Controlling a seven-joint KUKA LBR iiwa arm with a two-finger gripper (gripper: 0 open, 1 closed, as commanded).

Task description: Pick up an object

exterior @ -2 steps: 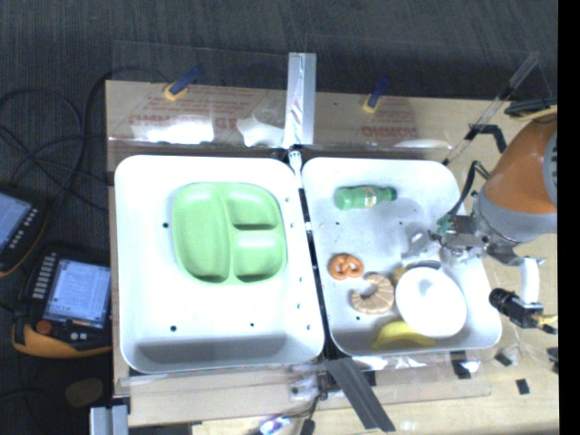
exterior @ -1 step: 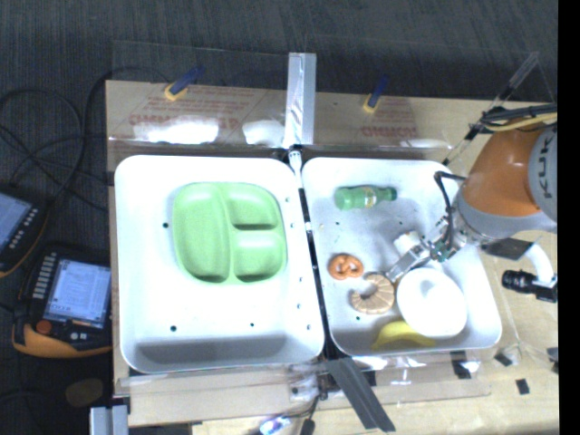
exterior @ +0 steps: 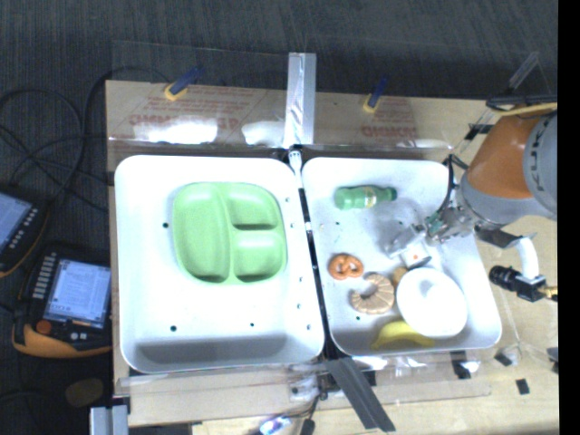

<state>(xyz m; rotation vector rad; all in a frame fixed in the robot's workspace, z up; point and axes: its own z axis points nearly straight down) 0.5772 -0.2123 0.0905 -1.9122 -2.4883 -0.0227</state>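
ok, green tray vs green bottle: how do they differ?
The green tray lies in the left bin; the green bottle lies on its side in the right bin. The tray is far larger than the bottle. The tray is flat with compartments, alone in its bin; the bottle is cylindrical, sharing its bin with other items. Both are light green.

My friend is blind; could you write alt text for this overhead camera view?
A grey-and-orange robot arm reaches from the right over the right bin, which holds a green bottle, pretzel, white bowl and banana. The left bin holds a green divided tray.
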